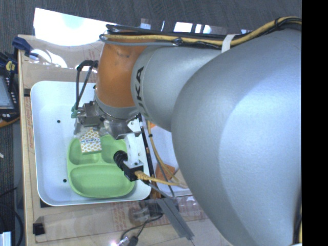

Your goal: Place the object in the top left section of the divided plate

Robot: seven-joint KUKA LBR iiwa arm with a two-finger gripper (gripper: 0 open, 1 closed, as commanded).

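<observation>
Small speckled pale object (91, 141) lies in green divided plate's (97, 183) top left section, inside left white bin.

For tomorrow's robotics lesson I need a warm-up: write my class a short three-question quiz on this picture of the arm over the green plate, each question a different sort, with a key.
1. True or false: the green divided plate lies in the left white bin.
2. Multiple choice: the small patterned object lies
A. in the plate's large lower section
B. in the plate's upper left section
C. on the bin floor beside the plate
3. Fill in: the band on the arm above the claw is ____ in colour.

Key
1. True.
2. B; it sits just under the claw.
3. Orange.
</observation>
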